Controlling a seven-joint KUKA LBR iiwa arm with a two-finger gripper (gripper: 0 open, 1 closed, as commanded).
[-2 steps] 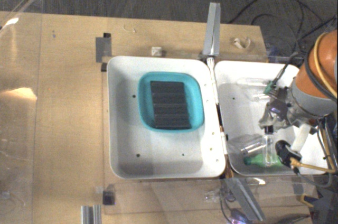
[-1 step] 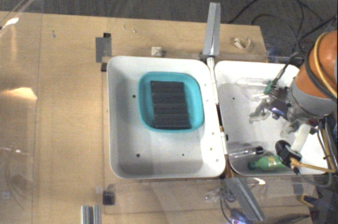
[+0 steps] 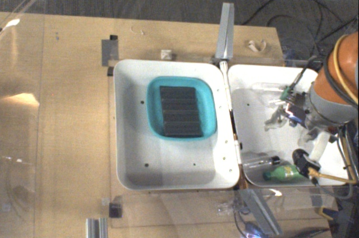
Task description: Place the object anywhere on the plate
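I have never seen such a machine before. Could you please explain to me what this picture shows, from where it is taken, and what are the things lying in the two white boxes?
The picture comes from one fixed camera above a wooden bench, looking down at a slant. Two shallow white bins sit side by side. The left bin holds a turquoise plate with a dark ribbed piece lying on it. The right bin holds a small green object near its front edge. The grey and orange shape at the right is a robot arm, reaching over the right bin. Its gripper, a two-finger hand, is at the arm's end, over the middle of that bin. I see nothing held in it. The job is to put the object on the plate; that is not yet done.
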